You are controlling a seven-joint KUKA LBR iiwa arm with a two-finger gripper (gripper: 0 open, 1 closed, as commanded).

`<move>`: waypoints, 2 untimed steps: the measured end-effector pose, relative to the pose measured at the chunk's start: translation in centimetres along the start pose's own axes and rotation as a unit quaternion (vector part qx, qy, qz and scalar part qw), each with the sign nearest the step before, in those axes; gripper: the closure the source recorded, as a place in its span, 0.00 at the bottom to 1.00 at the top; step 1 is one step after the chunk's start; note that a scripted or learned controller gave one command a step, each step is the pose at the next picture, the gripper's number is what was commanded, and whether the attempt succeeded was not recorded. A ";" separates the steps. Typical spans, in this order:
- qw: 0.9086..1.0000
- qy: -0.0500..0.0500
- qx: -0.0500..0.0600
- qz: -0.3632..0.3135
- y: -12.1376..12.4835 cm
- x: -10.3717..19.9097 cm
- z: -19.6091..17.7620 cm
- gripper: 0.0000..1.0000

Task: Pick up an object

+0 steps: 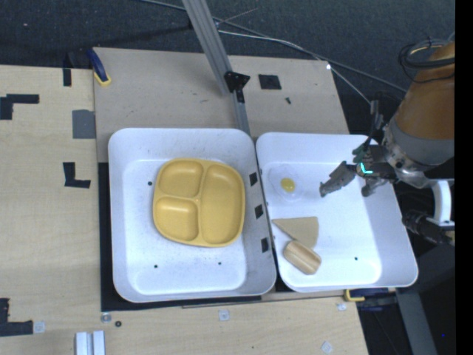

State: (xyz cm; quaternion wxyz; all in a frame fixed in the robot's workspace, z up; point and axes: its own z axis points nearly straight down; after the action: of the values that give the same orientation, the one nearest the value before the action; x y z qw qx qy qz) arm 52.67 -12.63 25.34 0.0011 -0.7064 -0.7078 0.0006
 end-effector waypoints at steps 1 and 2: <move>1.000 0.000 0.000 0.000 0.0 0.0 0.0 0.00; 1.000 0.000 0.002 0.001 -1.0 0.0 5.0 0.00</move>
State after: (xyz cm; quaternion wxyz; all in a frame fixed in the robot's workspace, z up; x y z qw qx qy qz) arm 51.64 -12.61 20.36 0.0025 -0.7070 -0.7072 0.0022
